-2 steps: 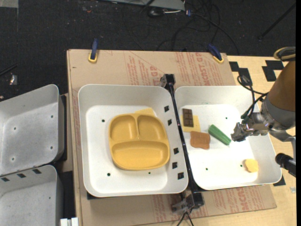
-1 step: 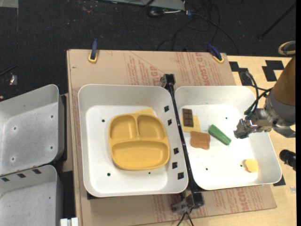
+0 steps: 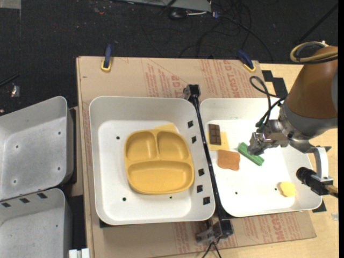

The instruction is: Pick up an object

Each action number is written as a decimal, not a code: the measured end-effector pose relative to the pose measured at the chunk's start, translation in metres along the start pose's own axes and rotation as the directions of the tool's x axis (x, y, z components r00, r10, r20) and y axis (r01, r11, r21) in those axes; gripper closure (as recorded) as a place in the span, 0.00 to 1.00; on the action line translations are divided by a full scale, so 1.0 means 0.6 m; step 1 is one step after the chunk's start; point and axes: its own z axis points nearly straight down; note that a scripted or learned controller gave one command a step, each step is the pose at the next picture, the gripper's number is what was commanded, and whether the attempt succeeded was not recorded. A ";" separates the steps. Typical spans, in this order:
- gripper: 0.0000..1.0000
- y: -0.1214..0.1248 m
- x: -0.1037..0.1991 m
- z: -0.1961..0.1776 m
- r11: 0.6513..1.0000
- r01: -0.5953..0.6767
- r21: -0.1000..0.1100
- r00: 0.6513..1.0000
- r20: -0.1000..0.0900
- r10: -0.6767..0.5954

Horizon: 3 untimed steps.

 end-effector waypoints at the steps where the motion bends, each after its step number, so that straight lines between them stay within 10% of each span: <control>1: 1.00 0.033 0.073 0.014 1.000 -0.001 0.001 1.000 0.001 0.001; 3: 1.00 0.109 0.250 0.003 1.000 0.000 -0.002 1.000 -0.001 0.000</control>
